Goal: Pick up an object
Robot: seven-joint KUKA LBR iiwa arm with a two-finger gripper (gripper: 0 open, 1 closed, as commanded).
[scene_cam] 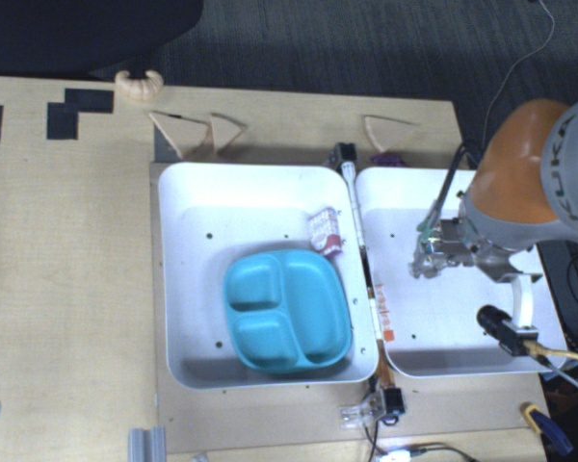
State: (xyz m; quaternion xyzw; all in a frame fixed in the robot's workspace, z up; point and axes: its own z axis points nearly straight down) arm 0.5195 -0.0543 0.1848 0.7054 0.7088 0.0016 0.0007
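A blue divided tray (287,309) lies in the left bin (188,258), toward its front right. A small white and red packet (326,231) rests just behind the tray, near the bin's right wall. My gripper (426,258) hangs over the right bin (405,345), near its middle, well apart from both objects. Nothing shows between its tips.
A thin rod with a black top (352,195) runs along the divider between the two bins. The wooden bench (67,287) stretches to the left. A purple thing (389,160) peeks out behind the right bin. The arm's orange band (520,166) stands over the right bin's far right.
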